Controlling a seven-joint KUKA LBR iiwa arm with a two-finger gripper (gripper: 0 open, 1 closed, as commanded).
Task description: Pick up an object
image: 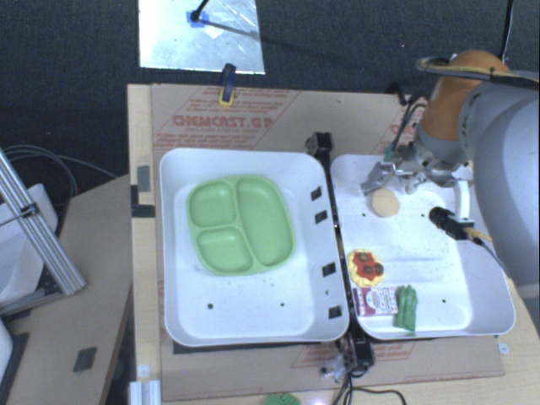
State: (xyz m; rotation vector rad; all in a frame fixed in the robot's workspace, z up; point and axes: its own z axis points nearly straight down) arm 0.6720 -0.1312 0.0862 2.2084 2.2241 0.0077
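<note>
Two white bins [253,332], one green tray [240,224], four items right; claw [390,180] grip unclear, above tan ball [385,202]

1. The scene was brightly and evenly lit from above, and both white bins [245,163] looked nearly washed out.
2. A metal sheet [201,22] at the top threw back patchy glare.
3. Shadows were soft and short, and the dark floor around the bench stayed dim.
4. The arm [506,142] at the right edge was large, close and slightly soft.
5. Fine detail looked grainy.
</note>
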